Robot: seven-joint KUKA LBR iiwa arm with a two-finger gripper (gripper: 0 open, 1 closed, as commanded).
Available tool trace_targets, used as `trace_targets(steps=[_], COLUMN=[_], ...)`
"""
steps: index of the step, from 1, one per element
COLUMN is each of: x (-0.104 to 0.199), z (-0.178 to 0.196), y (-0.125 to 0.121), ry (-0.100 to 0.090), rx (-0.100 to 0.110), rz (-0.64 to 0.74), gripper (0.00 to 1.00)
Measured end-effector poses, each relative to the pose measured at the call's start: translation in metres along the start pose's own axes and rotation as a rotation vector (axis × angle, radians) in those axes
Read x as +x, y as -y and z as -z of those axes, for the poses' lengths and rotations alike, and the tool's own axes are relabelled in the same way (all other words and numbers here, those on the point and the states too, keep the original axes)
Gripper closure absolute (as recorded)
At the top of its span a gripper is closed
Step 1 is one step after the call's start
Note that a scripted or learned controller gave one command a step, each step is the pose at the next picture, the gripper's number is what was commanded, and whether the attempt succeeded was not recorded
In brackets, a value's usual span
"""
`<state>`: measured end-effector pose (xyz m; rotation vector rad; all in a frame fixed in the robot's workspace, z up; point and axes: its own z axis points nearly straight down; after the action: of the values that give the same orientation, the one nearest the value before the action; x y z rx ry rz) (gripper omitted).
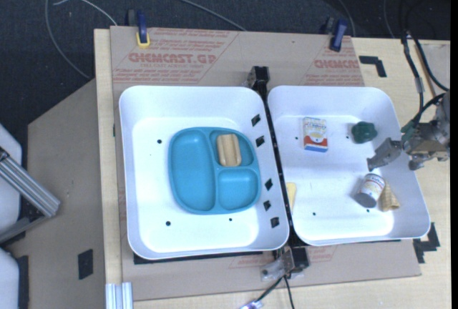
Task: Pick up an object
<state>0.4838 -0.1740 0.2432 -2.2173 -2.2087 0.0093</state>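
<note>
Nothing's picked yet — you've still got the whole grab ahead. Jaws [390, 152] sit at the right bin's [336, 229] right edge, above the can [369, 190] and cone [388, 198]; can't tell if they're spread or clenched, and nothing shows between them. Other options: carton [315, 134], green ball [363, 131]. Left bin [143, 229] has the blue tray [189, 172] w/ a bun [228, 149].

The tabletop [179, 61] is a pale board with red lettering along its far side. Two white bins lie on it, touching side by side: the left bin [143, 179] and the right bin [336, 222]. Two clamps [143, 32] grip its far edge.
</note>
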Motion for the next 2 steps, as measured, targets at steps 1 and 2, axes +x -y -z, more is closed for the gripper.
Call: trace_targets(steps=[1, 2], x=[0.0, 0.002], z=[0.006, -0.057], y=[-0.002, 0.0], ry=[0.003, 0.0], rx=[-0.012, -0.006], rz=[0.004, 0.003], gripper=[0.0, 0.0])
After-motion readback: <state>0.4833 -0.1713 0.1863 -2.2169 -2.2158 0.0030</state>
